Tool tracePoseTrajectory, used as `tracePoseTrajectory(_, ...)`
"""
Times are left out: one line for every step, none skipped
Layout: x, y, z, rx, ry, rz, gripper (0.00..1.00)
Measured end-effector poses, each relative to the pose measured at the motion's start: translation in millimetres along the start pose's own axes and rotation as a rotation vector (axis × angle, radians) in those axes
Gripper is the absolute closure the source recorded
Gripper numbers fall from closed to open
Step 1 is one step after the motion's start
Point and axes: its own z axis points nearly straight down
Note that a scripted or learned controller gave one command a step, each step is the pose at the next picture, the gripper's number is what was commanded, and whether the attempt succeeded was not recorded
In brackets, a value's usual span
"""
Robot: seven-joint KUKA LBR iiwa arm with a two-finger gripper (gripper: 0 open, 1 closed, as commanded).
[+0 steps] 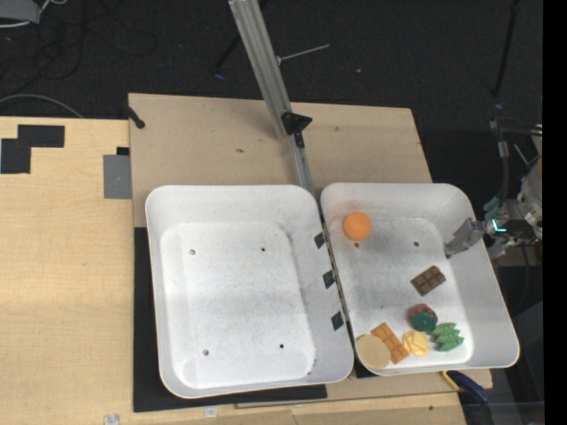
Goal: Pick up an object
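Clustered at the near edge of the right bin [483, 264] lie, left to right, a tan disc [373, 351], an orange waffle piece [389, 341], a yellow lump [415, 343] and a green leafy toy [448, 336]. Farther back rest an orange ball [357, 226] and a brown chocolate piece [428, 281]. Beside the left bin [232, 286] on the desk [62, 255], the claw [462, 235] hovers at the right bin's right rim; whether it is open cannot be told.

The bench [372, 140] bears two white bins [235, 290].
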Motion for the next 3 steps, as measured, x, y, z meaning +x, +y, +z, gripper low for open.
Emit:
tracePoseTrajectory(-0.1, 0.9, -2.3, -0.004, -0.001, -0.001, 0.00)
tracePoseTrajectory(3.0, -1.0, 41.3, 0.000, 0.000, -0.001, 0.00)
tracePoseTrajectory(10.4, 5.3, 91.8, 0.000, 0.001, -0.002, 0.00)
